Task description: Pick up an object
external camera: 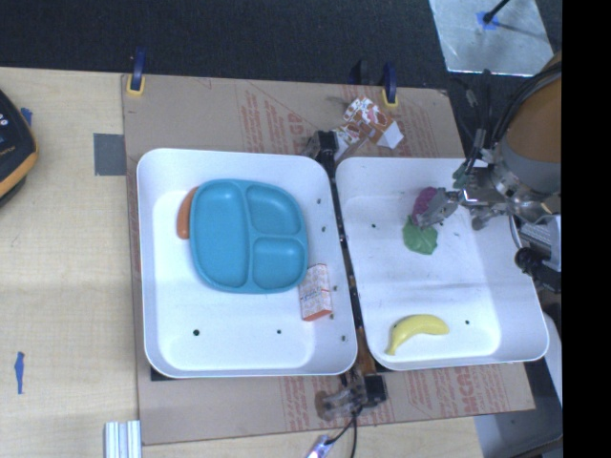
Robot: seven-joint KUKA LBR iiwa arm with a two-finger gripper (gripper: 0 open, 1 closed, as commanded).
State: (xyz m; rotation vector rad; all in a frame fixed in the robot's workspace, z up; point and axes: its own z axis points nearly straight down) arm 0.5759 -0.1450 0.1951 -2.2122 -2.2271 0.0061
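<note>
Two white bins sit side by side on a sheet of brown cardboard that covers the wooden worktop. The left bin holds a blue divided plate, lying flat with three compartments facing up. An orange thing pokes out from under the plate's left edge, mostly hidden. Just right of the plate, near the bin's right wall, lies a small packet with red and white print.

The right bin holds a yellow banana near its front edge, curved and lying flat, well apart from everything else. Farther back, towards the bin's middle, a green lump rests on the floor with a purple thing touching its upper side. The arm comes in from the right, grey with an orange band, and its hand reaches leftwards, low over the bin, right at the purple thing. The metal fingers are close against that thing, but whether they are apart or clamped on it I cannot tell; the parts blur together there.

Behind the bins, on the cardboard where they meet, lies a crumpled wrapper. Blue and yellow clamps pin the cardboard's back edge. A yellow and black device sits at the left edge of the worktop
</note>
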